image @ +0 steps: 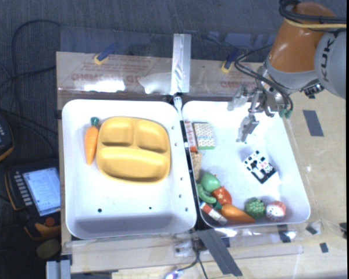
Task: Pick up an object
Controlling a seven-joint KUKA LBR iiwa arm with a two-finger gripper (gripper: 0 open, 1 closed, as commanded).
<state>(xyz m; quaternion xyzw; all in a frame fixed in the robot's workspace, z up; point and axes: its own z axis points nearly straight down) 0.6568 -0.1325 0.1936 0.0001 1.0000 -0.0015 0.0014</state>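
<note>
Bench [328, 173] carries two white bins; we note end effector [248, 124] above right bin [279, 127], grip state indeterminate; black-white block [259, 166] lies nearby, approx. just below.

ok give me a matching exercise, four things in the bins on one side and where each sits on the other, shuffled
Things:
1. yellow tray
2. carrot
3. black and white block
4. patterned box

Places:
A. right bin, by the divider, upper part
B. left bin, along the tray's left side
C. middle of the left bin
D. right bin, below the tool

Pairs: 1-C, 2-B, 3-D, 4-A
</note>
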